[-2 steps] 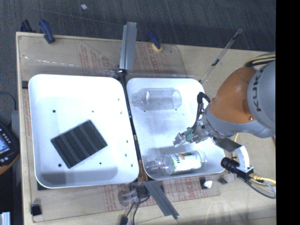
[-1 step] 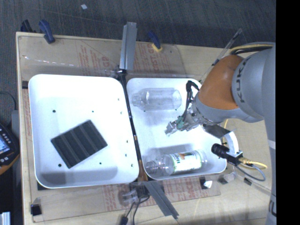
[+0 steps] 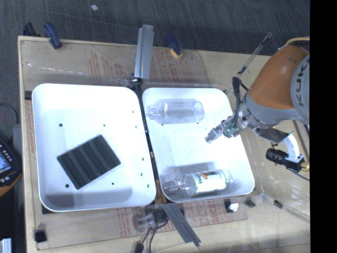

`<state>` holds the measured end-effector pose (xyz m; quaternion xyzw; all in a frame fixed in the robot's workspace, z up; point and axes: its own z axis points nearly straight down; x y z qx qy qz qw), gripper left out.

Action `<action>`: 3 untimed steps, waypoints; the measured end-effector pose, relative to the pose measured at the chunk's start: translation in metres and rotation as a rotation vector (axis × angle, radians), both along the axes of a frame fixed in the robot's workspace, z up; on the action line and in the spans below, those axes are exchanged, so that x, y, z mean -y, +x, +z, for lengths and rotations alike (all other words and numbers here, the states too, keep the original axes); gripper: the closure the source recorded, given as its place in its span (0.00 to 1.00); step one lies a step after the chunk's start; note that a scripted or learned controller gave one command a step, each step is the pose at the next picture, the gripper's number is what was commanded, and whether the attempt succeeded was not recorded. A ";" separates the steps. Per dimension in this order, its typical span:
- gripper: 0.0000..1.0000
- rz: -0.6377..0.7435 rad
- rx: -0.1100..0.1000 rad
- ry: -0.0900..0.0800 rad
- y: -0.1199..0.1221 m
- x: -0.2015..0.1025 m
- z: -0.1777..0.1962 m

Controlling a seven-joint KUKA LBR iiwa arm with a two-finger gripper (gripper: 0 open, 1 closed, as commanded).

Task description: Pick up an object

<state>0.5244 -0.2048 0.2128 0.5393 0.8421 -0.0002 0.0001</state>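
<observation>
Two white bins sit side by side on the wooden counter (image 3: 105,62), and here comes the grey arm (image 3: 279,88) with its orange band, reaching in from the right. The tool (image 3: 213,136) hangs over the right bin (image 3: 238,162), toward its right side, roughly level with the middle of the bin. It's small and blurred at this angle, so whether it is wide or narrow, I cannot tell, and nothing can be made out gripped in it.

In that right bin there are two bottles. The clear bottle (image 3: 176,111) lies on its side along the far end, cap pointing left, near the divide between the bins. The labelled bottle (image 3: 202,182), clear plastic with a green and white label, lies on its side along the near wall, cap also to the left. The tool sits between the two of them and off to the right, apart from both.

Over in the left bin (image 3: 42,141), a dark ribbed pad (image 3: 88,161) lies flat and turned at an angle, in the near-left part of the floor.

Blue clamps (image 3: 52,36) grip the far edge of the counter, and a grey metal bar (image 3: 143,51) stands at the far end of the seam between the bins.
</observation>
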 end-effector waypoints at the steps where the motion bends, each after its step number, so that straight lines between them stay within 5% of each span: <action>1: 1.00 0.006 0.001 0.000 0.001 -0.001 0.010; 2: 0.00 0.006 0.001 0.000 0.001 -0.001 0.010; 3: 0.00 0.166 0.000 0.000 -0.045 0.005 0.021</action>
